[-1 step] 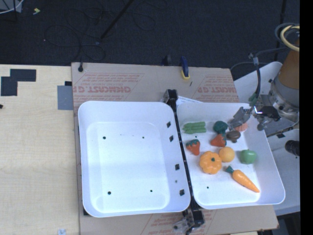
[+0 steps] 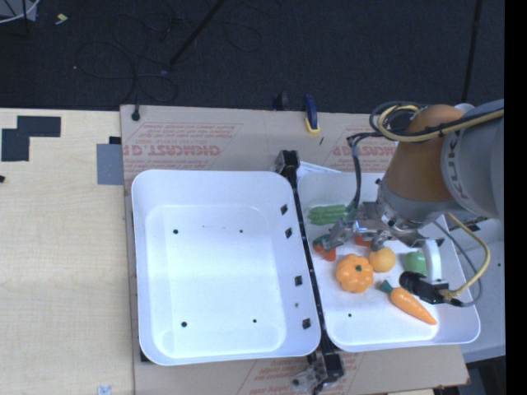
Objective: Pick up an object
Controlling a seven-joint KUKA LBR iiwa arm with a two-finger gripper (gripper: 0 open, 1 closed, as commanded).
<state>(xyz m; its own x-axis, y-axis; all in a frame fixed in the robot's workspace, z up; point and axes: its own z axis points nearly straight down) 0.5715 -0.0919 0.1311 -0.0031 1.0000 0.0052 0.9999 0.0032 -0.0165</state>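
My gripper (image 2: pixel 352 235) is low inside the right bin (image 2: pixel 461 336), reaching in from the right under the grey arm with its orange band. Just below it lie an orange pumpkin (image 2: pixel 354 273) and a small yellow ball (image 2: pixel 382 260). A green cucumber-like piece (image 2: pixel 328 214) lies just above it. Small red pieces (image 2: pixel 326 253) peek out at the gripper's lower left edge, partly hidden by it. An orange carrot (image 2: pixel 412 305) lies toward the bin's front right. A light green piece (image 2: pixel 416 262) sits right of the yellow ball.
The left bin (image 2: pixel 148 220) stands beside the right one, with a black divider strip (image 2: pixel 300 253) between them. Both rest on a cardboard sheet (image 2: pixel 206 142) on the wooden bench. The arm's body covers the right bin's back right part.
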